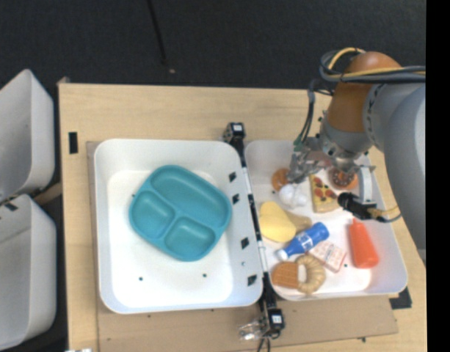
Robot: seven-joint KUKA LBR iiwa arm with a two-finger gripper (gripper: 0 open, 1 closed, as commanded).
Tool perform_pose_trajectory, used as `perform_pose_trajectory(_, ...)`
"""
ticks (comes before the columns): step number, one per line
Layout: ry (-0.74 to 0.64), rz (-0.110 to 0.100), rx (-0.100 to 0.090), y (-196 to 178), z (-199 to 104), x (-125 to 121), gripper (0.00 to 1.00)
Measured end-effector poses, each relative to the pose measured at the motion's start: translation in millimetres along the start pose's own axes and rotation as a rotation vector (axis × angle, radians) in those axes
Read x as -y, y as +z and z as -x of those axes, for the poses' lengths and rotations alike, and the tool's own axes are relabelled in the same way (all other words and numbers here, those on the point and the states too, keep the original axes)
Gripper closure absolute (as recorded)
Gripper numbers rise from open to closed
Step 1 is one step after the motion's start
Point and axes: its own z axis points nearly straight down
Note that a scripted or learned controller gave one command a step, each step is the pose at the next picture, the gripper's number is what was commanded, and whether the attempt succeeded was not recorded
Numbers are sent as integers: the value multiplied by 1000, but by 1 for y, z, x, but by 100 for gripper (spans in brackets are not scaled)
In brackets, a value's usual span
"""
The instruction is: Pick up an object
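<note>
— two bins: what sits nearest in the right bin [398, 273]?
— a brown pretzel-like piece [299, 276] at its 7 o'clock, a pink block [329, 255] beside it, then a blue bottle [303, 241] and an orange bottle [363, 244] at 4 o'clock.
— farther back?
— a yellow lump [275, 221], a pizza slice [324, 193], a small white object [291, 193] at 11 o'clock.
— the gripper [307, 164]?
— just above that white object; whether it's open, i can't tell.
— left bin [107, 284]?
— a teal divided plate [180, 212].
</note>
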Motion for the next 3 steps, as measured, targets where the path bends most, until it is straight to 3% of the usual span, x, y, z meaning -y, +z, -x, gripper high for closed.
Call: perform_pose_trajectory(3,0,2,2,-131,2,13,100)
